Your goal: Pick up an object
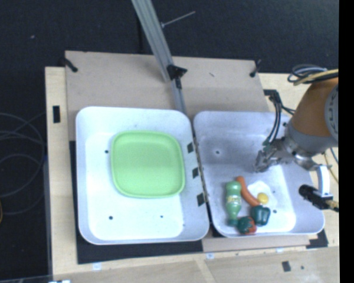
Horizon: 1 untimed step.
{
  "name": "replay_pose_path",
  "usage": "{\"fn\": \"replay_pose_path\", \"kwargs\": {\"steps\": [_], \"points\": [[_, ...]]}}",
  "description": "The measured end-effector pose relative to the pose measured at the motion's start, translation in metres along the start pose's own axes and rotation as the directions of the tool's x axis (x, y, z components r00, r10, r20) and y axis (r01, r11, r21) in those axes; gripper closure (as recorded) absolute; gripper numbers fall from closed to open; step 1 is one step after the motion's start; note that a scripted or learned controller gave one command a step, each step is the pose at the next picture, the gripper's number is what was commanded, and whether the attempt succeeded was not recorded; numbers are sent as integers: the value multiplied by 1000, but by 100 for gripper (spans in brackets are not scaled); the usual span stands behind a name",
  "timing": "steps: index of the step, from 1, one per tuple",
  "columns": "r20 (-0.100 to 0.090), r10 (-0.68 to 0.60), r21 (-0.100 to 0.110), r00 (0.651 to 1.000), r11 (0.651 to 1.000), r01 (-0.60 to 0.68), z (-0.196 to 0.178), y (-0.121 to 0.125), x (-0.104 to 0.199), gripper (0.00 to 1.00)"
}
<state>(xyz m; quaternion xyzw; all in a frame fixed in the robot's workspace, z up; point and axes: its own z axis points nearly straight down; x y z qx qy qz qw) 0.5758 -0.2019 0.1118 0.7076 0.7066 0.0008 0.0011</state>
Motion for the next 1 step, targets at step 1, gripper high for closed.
{"fn": "replay_pose_path", "kwargs": {"steps": [1], "points": [[0,-1,-2,1000,1000,1,-43,-1,0,100]]}}
